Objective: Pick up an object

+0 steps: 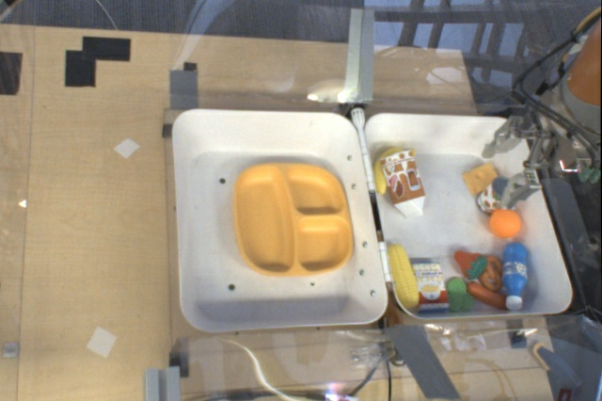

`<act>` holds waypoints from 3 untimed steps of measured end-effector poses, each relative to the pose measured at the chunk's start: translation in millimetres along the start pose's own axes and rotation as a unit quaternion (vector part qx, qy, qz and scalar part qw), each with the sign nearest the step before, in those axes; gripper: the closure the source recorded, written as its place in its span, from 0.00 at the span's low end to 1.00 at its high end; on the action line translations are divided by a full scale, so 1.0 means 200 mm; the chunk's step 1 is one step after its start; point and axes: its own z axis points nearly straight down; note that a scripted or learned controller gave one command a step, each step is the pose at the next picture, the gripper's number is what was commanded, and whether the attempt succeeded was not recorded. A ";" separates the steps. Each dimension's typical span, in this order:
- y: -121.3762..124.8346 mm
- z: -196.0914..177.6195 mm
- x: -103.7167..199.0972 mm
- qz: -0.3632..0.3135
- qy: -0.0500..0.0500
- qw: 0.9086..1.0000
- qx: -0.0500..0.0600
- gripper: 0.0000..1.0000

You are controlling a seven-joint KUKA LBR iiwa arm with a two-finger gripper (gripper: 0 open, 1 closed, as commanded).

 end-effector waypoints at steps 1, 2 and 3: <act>0.10 0.54 0.16 0.188 -0.003 0.982 0.000 0.00; -0.01 0.57 0.34 0.365 0.001 0.931 0.001 0.00; -0.05 0.59 0.08 0.419 -0.002 0.908 0.000 0.00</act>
